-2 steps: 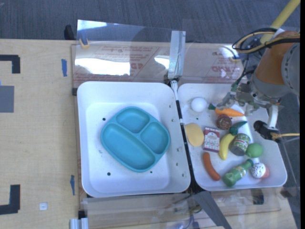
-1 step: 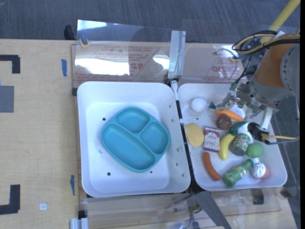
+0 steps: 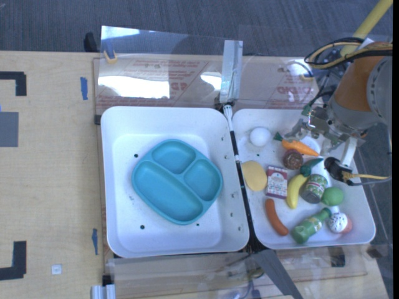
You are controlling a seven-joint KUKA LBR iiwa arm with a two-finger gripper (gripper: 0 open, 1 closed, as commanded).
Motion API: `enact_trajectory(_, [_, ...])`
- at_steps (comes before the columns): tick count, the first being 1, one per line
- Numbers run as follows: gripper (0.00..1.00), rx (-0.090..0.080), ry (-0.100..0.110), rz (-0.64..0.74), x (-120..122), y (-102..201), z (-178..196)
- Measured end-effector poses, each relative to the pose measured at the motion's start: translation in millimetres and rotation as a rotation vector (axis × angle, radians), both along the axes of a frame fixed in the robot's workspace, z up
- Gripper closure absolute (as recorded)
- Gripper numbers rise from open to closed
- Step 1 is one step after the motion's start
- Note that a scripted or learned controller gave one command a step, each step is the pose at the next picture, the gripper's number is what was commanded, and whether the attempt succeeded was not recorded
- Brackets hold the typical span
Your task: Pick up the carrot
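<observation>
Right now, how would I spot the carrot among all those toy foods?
Look in the right bin, at its far side beneath the gripper. The carrot lies between the white egg and the gripper; it's the only pointed, bright-orange piece there.

Two white bins sit side by side: the left bin (image 3: 118, 167) and the right bin (image 3: 365, 220). The left bin holds one blue divided plate (image 3: 177, 180) with three compartments. The right bin holds one white egg (image 3: 259, 136), one carrot (image 3: 300, 147), one banana (image 3: 294, 190), one yellow potato-like piece (image 3: 254, 175), one red sausage (image 3: 276, 217), one small red box (image 3: 277, 182), one green bottle (image 3: 310, 225), one can (image 3: 314, 188) and one green round fruit (image 3: 333, 196).
</observation>
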State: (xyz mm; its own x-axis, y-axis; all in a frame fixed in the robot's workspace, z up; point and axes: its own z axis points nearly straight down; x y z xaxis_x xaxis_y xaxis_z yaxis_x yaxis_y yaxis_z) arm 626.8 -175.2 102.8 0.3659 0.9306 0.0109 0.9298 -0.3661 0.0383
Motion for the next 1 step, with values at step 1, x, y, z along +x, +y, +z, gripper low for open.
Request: enact_trajectory(1, [0.00, 0.004, 0.026, -0.144, -15.5, 23.3, -11.5])
